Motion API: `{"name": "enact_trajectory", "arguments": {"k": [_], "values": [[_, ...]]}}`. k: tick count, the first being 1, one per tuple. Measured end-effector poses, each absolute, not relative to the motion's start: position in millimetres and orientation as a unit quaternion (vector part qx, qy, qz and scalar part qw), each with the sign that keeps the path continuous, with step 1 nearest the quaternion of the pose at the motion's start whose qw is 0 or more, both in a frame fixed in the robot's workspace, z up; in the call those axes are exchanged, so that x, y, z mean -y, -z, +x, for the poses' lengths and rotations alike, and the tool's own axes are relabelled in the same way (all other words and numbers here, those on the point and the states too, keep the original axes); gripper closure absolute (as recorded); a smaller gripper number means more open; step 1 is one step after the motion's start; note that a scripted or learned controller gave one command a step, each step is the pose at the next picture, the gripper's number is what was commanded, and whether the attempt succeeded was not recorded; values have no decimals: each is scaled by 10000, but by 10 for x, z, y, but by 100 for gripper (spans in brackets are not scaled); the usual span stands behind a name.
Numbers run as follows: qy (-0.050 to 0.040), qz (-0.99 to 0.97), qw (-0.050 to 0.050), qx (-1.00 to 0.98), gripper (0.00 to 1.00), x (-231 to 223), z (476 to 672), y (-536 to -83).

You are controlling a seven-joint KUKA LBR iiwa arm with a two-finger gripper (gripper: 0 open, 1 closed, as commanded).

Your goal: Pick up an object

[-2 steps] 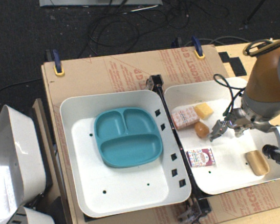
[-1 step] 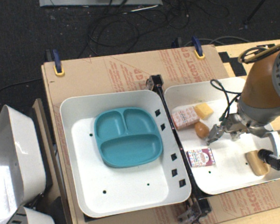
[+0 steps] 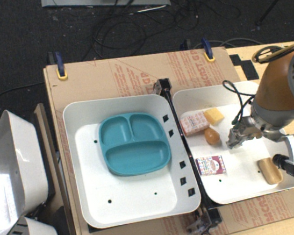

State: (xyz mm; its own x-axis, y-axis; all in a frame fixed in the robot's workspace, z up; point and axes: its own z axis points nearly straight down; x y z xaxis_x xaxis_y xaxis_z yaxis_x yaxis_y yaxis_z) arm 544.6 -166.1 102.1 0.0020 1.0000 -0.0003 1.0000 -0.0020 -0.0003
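A robotics lab is showing here; loose black cables (image 3: pixel 121 14) are trailing over dark carpet (image 3: pixel 12 46); blue-and-yellow clamps (image 3: pixel 60 66) are pinning brown cardboard sheeting (image 3: pixel 130 73).

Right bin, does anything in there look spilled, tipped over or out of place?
Nothing stands out. The right bin holds a pink packet, a yellow block, a small orange ball, a flat pink card and a tan brush, all lying loose and apart from the claw.
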Motion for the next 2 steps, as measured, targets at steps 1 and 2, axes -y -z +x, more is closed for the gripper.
{"name": "enact_trajectory", "arguments": {"k": [1, 2], "values": [[-6, 7081, 15, -7062, 100, 1727, 5388, -1599], [-12, 7062, 26, -7080, 100, 1730, 5402, -2132]]}}
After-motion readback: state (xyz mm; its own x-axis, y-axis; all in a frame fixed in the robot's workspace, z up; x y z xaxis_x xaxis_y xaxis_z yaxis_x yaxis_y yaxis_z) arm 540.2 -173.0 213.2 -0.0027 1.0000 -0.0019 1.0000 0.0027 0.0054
